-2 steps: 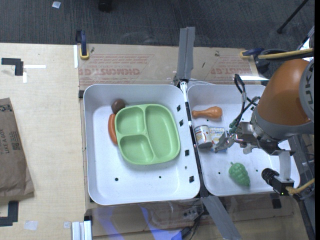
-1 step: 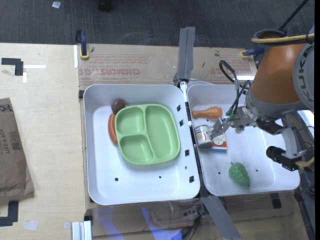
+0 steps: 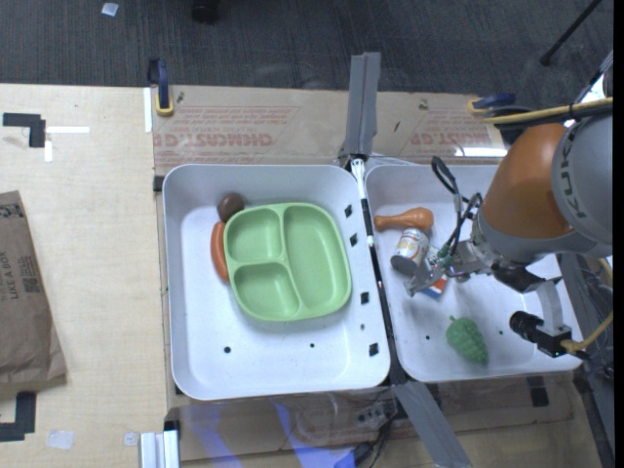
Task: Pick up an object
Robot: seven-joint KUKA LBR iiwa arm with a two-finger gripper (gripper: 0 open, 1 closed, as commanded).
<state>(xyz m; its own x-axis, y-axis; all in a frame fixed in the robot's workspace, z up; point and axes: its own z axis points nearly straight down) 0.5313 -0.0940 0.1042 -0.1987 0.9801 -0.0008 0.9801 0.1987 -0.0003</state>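
Bright, even overhead light, soft shadows, sharp focus throughout

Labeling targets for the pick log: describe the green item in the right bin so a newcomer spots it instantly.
Look in the right bin, the one the arm reaches into. Near its front edge, apart from the other items, lies the green leafy object. It is the only green thing there; the silver can and orange piece sit farther back.
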